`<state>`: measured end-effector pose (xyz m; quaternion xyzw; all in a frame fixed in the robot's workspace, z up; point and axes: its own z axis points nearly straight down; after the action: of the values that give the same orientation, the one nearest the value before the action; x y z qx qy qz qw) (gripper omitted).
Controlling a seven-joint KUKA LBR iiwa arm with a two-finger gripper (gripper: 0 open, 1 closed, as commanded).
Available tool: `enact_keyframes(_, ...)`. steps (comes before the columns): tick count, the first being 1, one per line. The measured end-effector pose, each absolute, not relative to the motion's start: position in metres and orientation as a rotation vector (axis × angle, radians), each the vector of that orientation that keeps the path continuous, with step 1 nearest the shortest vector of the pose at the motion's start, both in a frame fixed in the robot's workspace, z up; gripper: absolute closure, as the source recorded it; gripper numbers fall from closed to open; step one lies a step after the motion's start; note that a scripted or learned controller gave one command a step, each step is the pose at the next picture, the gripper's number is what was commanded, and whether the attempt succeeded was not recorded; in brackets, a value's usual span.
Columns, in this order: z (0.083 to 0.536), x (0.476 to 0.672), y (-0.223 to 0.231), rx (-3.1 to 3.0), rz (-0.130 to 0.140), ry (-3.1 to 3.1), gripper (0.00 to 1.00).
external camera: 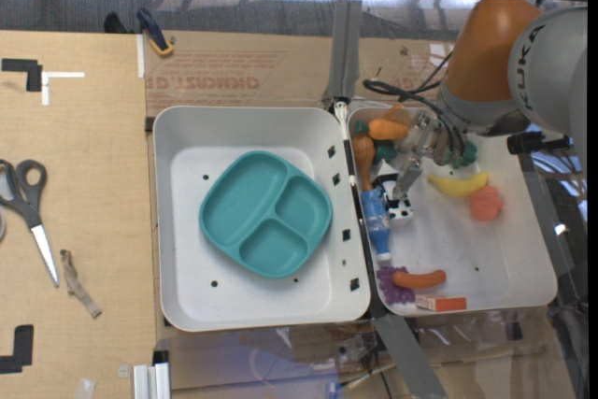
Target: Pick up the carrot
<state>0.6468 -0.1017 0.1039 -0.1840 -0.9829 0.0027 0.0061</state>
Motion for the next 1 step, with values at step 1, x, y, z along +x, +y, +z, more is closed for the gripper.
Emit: enact_keyframes(1,0.1928,0.6508,-0.0838,-1.036,0.001,-2.970,0.00)
